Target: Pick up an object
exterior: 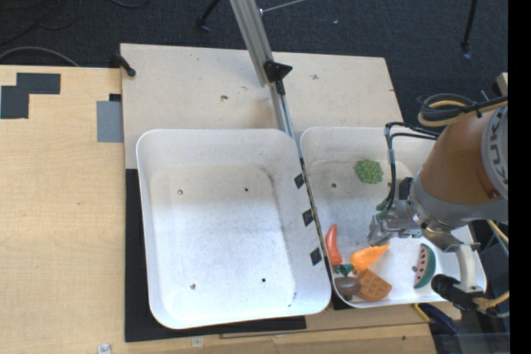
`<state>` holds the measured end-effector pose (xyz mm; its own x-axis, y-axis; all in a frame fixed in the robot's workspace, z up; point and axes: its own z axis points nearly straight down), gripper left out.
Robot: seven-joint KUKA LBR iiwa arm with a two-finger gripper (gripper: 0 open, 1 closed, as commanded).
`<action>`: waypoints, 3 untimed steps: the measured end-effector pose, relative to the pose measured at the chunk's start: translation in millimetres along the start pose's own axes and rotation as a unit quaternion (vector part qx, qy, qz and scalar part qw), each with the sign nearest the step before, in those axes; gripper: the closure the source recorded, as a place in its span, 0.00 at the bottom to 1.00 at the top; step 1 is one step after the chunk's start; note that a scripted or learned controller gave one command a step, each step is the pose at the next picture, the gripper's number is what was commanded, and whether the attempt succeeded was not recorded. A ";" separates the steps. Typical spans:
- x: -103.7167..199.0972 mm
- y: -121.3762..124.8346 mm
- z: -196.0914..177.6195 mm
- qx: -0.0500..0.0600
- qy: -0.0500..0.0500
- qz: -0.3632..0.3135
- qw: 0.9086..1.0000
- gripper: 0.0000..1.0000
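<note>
You see two white bins: left bin [220,228], right bin [340,149]. At 5 o'clock: green bumpy ball [368,171], red pepper [333,244], orange piece [367,256], tan waffle [374,288], red-green watermelon slice [424,265]. Arm [465,170] grey, orange band.

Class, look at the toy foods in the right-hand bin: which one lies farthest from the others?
The green broccoli-like piece. It sits alone toward the bin's far end, while the red, orange, brown and watermelon pieces cluster at the near end.
</note>
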<state>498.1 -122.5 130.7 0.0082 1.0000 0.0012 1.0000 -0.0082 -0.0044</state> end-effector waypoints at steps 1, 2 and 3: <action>0.0 -2.3 -41.9 -0.003 -0.001 -0.004 1.000 1.00; -4.1 -5.0 -103.9 -0.004 -0.001 -0.004 1.000 1.00; -5.1 -4.5 -156.5 -0.004 -0.001 -0.004 1.000 1.00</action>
<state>494.3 -127.8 287.2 0.0003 1.0000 -0.0008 1.0000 -0.0003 0.0031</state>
